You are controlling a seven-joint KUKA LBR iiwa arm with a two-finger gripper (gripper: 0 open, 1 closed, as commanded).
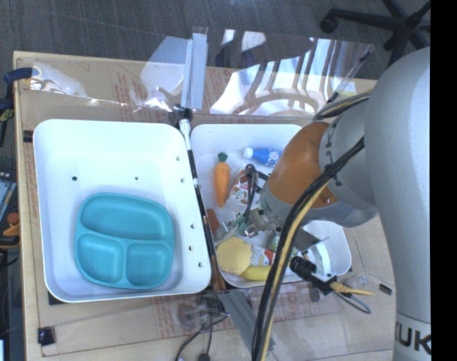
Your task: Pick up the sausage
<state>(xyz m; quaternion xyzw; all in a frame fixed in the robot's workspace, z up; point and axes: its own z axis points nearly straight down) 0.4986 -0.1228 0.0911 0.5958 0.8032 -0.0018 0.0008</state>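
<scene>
Reddish-brown sausage (211, 219) we locate at right bin (205, 145) left wall, below carrot (222, 181). Gripper (250, 220) low among clutter just beside it; finger state we cannot tell. Teal tray (125, 241) occupies left bin (55, 149).

Grey arm (409, 164), orange wrist band (303, 168), black and yellow cables (277, 284).

Glossy white plastic bins (108, 138), smooth matt turquoise plastic tray (125, 241), shiny orange band (303, 168) on smooth grey arm (397, 164)

My pincer (247, 215) hangs low in the right bin (205, 145), seemingly near the carrot (222, 180) and sausage (211, 219).
</scene>
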